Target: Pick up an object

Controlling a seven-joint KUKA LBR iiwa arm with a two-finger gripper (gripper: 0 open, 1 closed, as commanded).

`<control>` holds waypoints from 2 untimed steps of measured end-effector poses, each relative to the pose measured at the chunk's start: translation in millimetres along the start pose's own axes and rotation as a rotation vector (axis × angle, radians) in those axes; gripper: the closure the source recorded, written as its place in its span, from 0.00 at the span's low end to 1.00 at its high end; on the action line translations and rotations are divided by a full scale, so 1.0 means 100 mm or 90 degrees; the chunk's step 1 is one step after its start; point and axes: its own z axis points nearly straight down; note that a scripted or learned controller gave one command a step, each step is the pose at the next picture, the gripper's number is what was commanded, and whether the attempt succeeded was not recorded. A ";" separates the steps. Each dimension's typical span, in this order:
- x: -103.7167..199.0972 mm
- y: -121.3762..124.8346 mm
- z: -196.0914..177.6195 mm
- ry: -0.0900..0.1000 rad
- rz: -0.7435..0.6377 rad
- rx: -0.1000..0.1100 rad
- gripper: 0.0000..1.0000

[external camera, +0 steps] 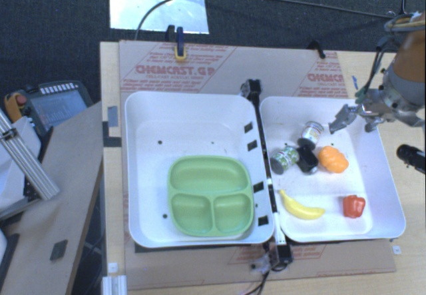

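The right bin (383, 174) holds a small tin can (311, 132), a green-labelled bottle (285, 158) lying on its side, a black object (307, 157), an orange fruit (333, 160), a yellow banana (301, 206) and a red pepper (354, 206). My gripper (354, 121) hangs over the bin's upper right part, right of the can and above the orange. It is open, its grey fingers (339, 118) are spread, and nothing sits between them.
The left bin (153, 127) carries a green divided plate (210, 195). A black divider clip strip (259, 154) runs between the bins. A control pendant (56, 106) and an aluminium rail (26, 160) lie off the bench to the left.
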 end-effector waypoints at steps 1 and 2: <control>-0.03 -0.08 0.59 0.001 0.002 0.003 0.00; -0.06 -0.04 1.01 0.000 0.001 0.002 0.00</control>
